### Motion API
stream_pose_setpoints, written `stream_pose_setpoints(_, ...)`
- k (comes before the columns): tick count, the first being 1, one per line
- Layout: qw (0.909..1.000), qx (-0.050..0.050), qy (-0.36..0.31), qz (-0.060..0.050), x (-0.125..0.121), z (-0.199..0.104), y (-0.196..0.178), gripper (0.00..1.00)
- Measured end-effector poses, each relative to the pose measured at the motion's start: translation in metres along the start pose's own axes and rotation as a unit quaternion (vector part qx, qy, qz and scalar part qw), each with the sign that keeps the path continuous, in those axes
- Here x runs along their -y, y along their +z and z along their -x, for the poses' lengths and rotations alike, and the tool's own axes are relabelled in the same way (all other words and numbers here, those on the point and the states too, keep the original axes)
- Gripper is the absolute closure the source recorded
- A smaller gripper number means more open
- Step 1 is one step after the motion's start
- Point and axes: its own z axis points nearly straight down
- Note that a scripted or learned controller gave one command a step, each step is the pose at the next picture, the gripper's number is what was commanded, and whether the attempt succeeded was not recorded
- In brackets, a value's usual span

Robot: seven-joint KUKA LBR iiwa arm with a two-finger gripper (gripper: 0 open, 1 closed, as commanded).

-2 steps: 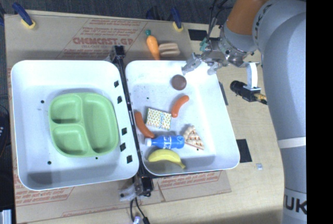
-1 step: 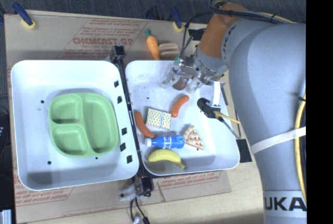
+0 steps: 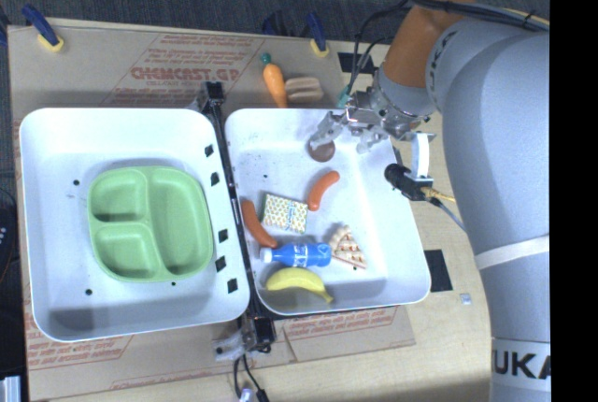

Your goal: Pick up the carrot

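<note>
Tool [image 3: 329, 135] low in right bin [image 3: 411, 241], grip state unclear, well apart from carrot [image 3: 274, 83] stranded outside on tabletop [image 3: 121, 68].

Carrot [image 3: 273, 83] on cardboard behind right bin [image 3: 402, 232], tool [image 3: 348, 131] over bin's back edge, green tray [image 3: 149, 222] left.

Your counter [image 3: 168, 64], covered in printed brown cardboard, carries two white bins side by side: the left bin [image 3: 47, 232] and right bin [image 3: 392, 251]. Behind the right bin, the carrot [image 3: 274, 83] lies beside a bread-like piece [image 3: 303, 90].
</note>
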Motion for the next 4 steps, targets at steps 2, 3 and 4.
stream_pose_setpoints(2,0.9811,0.0,0.194,-0.001,0.006,-0.051,0.014,0.0)
stream_pose_setpoints(3,0.9523,0.0,0.305,-0.001,0.004,-0.03,0.041,0.0)
stream_pose_setpoints(4,0.9851,-0.001,0.172,-0.003,0.07,-0.078,0.04,0.0)
